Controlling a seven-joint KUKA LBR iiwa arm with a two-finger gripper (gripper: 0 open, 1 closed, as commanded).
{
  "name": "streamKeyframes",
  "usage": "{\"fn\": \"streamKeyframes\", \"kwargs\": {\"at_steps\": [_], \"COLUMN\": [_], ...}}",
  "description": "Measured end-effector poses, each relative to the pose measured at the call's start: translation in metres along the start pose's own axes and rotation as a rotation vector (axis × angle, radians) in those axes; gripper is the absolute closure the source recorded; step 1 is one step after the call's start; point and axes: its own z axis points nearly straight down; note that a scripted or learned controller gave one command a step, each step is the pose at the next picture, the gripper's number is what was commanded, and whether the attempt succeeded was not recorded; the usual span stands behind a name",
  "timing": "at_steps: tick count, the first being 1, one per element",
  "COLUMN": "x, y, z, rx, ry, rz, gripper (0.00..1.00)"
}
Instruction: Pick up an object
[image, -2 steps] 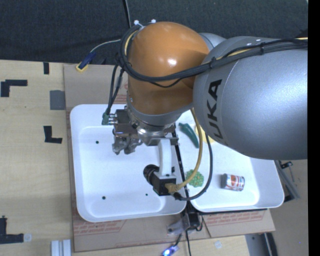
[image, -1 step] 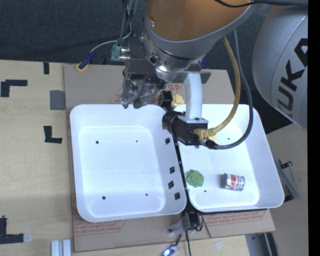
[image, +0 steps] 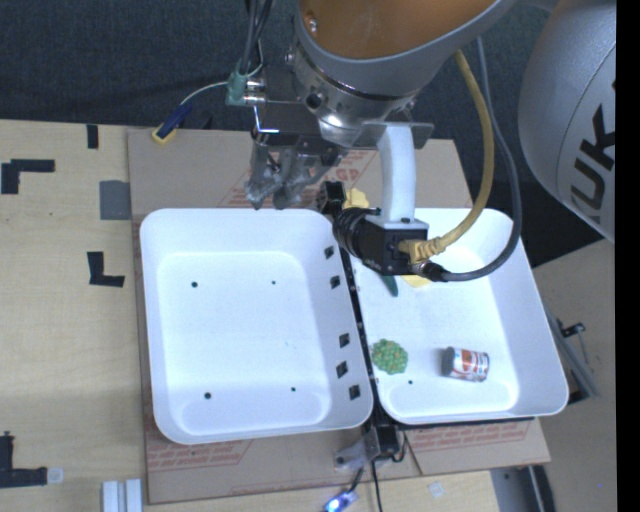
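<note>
Two things worth picking lie well apart from my gripper (image: 283, 185), both in the right bin (image: 540, 330). One is a green knobbly lump (image: 389, 355), the other a small can (image: 466, 364) tipped on its side. They sit across the divide from the gripper and much nearer the camera, close to that bin's near wall, with the can beyond the lump.

My gripper hangs over the far rim of the left bin (image: 240, 330), close to the corner where the two bins meet. I cannot tell how far open it is, since the metal there is a tangle from this angle, and I can make out nothing held in it.

Judging from that, no pick has begun. The gripper sits high and to one side, probably so the bins stay in plain sight. The lump lies just beside the dividing wall, which could crowd a grasp. The can has bare floor all round it, so I judge it the easier target, though it may roll.
</note>
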Motion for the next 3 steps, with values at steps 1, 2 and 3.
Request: {"fn": "streamKeyframes", "kwargs": {"at_steps": [1, 2, 3], "x": [0.000, 0.000, -0.001], "y": [0.006, 0.000, -0.003], "z": [0.109, 0.002, 0.253], "rx": [0.013, -0.007, 0.019], "ry": [-0.006, 0.004, -0.009], "rz": [0.002, -0.001, 0.002], "gripper": [1.00, 1.00, 1.00]}}
